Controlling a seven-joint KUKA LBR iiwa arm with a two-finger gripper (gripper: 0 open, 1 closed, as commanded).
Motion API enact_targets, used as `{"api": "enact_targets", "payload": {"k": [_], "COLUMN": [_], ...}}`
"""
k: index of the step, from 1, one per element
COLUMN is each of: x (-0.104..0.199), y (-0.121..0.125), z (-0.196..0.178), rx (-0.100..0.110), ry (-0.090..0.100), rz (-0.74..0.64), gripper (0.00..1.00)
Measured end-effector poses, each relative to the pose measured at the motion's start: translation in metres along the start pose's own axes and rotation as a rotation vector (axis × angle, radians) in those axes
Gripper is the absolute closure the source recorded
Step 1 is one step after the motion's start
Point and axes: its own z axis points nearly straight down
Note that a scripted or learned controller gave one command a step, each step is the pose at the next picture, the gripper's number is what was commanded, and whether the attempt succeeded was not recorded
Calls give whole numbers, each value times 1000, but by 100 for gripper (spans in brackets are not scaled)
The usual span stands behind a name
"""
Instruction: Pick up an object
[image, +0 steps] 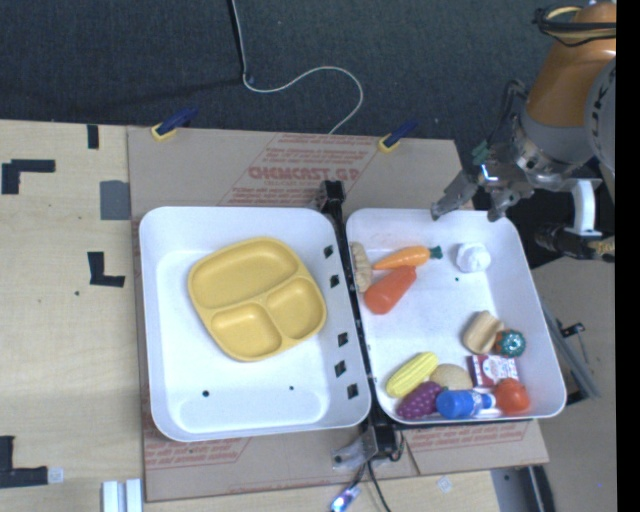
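The grey arm (575, 90) hangs over the right bin's (530, 290) far corner. Its gripper (470, 203) is spread wide, holding nothing. In the left bin (160, 300) sits a yellow tray (257, 297). A carrot (400, 258) lies near the right bin's far edge.

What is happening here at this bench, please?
A robot arm reaches in from the right, and its gripper hangs open above the far rim of the right bin, holding nothing. That bin holds toy food: a carrot, a corn cob, grapes and other pieces. The left bin holds a yellow divided plate. Nothing is picked up yet.
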Motion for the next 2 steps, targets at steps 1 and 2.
{"api": "enact_targets", "payload": {"k": [1, 2], "x": [1, 78], "y": [0, -49], "z": [-10, -114], "rx": [-1, -10], "ry": [0, 2], "rz": [-2, -8], "gripper": [100, 100]}}
